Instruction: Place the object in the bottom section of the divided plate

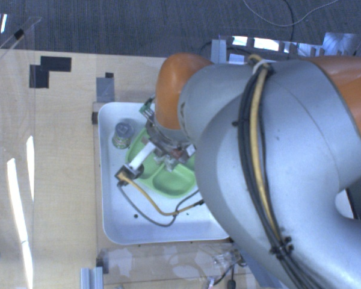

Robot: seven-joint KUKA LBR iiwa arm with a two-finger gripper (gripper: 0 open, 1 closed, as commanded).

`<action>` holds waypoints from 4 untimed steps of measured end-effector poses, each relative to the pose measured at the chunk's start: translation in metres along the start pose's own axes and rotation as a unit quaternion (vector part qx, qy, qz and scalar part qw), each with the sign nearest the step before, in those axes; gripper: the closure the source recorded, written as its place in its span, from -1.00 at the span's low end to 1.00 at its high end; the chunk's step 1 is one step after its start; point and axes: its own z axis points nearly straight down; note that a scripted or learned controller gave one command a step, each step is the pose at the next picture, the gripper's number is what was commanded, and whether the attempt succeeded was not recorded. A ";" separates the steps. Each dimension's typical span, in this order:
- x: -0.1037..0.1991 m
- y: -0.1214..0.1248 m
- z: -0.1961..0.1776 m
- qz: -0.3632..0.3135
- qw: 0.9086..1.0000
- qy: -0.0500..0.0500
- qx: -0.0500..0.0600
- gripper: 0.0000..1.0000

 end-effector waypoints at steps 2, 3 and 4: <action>-0.087 -0.031 0.000 0.110 0.993 0.041 -0.008 1.00; -0.092 -0.027 0.001 0.013 0.999 0.038 -0.006 1.00; -0.086 -0.028 0.001 0.024 0.999 0.029 -0.005 1.00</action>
